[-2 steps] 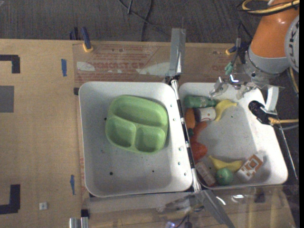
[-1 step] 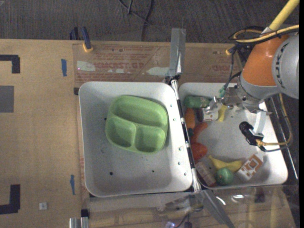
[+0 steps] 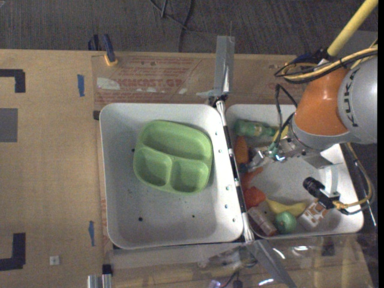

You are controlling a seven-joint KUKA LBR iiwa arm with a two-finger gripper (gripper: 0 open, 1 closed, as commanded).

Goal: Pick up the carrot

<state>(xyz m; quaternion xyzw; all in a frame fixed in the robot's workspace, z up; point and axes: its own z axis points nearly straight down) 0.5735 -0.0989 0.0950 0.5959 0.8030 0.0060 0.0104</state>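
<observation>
Arm (image 3: pixel 336 110) is hanging over the right bin (image 3: pixel 351 221); jaws (image 3: pixel 259 159) are sitting beside the carrot (image 3: pixel 241 150), their opening impossible to tell.

Dark carpet floor (image 3: pixel 72 11) beyond a taped plywood bench (image 3: pixel 48 161).

The arm (image 3: pixel 360 110) bears the letters "KUK" on its grey casing.
</observation>
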